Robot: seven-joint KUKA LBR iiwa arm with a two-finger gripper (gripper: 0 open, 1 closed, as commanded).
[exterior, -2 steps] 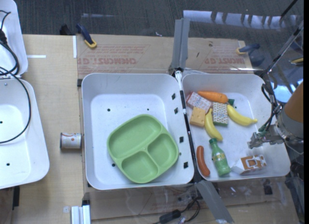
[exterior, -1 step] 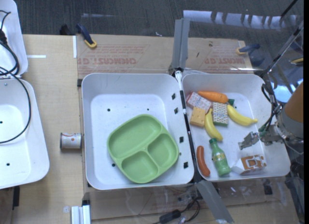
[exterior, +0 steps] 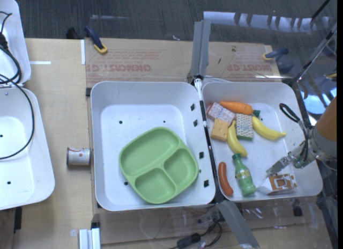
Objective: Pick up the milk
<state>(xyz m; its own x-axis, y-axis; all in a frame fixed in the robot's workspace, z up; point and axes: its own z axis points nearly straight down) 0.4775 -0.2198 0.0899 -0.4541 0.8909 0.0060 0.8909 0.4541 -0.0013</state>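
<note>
The milk [exterior: 281, 183] is a small white carton with orange print, lying flat near the front right corner of the right bin [exterior: 300, 99]. My gripper [exterior: 281, 165] reaches in from the right and hovers just behind and above the carton, close to it. I see nothing held in it. The arm's orange band shows at the right edge.
The right bin also holds a green bottle [exterior: 244, 175], a red sausage [exterior: 225, 178], two bananas [exterior: 267, 129], a carrot [exterior: 236, 107], a checked block [exterior: 244, 126] and wafer pieces [exterior: 220, 112]. A green divided plate [exterior: 158, 165] lies in the left bin [exterior: 107, 135].
</note>
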